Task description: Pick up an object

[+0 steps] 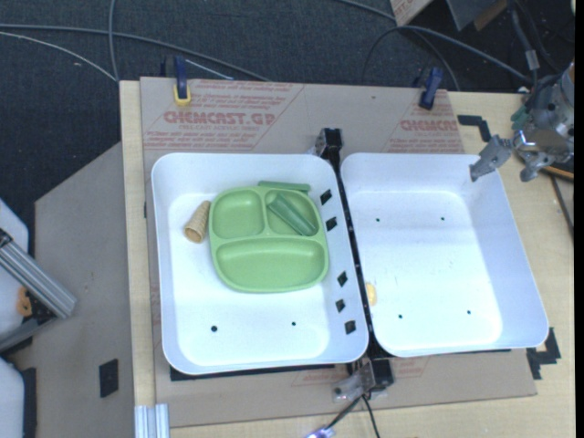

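The board under the bins reads "CHEMCAST GP". My claw hangs over the right bin's far corner. Clenched or released, I cannot tell.

Arm cut by right edge

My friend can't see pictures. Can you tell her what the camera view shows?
A green divided plate sits in the left white bin, with a tan cone touching its left side. The robot's end effector hovers at the right bin's top right corner.
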You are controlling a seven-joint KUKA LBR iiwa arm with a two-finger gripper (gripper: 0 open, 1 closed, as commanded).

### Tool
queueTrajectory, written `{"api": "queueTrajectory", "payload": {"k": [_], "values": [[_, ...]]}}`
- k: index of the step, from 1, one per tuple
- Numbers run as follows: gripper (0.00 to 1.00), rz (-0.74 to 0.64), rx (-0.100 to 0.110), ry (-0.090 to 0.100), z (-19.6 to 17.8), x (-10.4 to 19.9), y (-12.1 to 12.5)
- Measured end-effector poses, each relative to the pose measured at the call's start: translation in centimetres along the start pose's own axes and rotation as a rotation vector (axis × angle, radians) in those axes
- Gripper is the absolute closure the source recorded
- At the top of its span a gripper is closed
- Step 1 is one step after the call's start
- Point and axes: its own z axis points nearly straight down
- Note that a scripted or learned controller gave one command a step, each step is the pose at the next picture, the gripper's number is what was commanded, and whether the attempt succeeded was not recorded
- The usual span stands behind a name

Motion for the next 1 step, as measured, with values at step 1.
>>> {"api": "queueTrajectory", "payload": {"k": [1], "values": [[0.0,-0.002,0.007,0.002,6.0,0.77,0.3]]}}
